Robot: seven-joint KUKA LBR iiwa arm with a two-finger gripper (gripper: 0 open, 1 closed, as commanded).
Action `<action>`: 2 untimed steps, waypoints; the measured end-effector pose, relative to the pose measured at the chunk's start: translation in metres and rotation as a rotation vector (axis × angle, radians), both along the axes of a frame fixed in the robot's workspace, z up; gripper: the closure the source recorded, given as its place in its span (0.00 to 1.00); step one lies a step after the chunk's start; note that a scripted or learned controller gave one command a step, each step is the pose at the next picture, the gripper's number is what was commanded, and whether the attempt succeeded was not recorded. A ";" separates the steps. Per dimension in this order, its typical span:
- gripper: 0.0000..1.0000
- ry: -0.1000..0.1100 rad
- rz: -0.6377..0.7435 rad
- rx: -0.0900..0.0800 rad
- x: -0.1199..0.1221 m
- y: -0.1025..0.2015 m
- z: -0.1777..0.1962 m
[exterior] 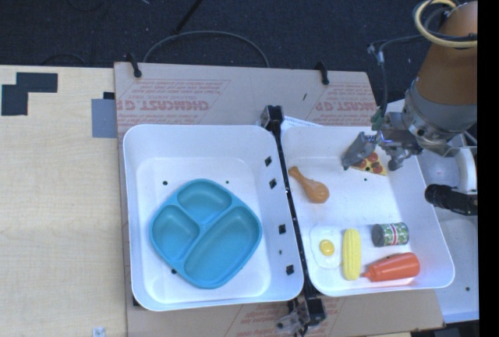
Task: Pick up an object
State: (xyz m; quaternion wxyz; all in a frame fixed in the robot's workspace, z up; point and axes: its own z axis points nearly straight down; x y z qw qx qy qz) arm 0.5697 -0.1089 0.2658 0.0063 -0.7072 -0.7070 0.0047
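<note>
Toy carrot [392, 267], corn cob [352, 253] and fried egg [326, 248] lie at the right bin's [437, 234] near edge, well below the pincer [377, 151]. Light wood bench [54, 211], cardboard sheet [234, 97], dark carpet [234, 0] beyond. Pincer fingers spread, straddling a pizza slice [369, 164]; drumstick [309, 185] lower left, can [390, 234] below. Blue divided plate [206, 232] far left.

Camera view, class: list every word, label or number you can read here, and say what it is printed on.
"CHEMCAST GP" in red, seen reversed, repeated across the brown board under the bins; the smaller print is blurred.
Label on the small can: too small to read.
</note>
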 end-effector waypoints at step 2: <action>0.00 -0.005 0.002 0.000 0.001 0.005 -0.040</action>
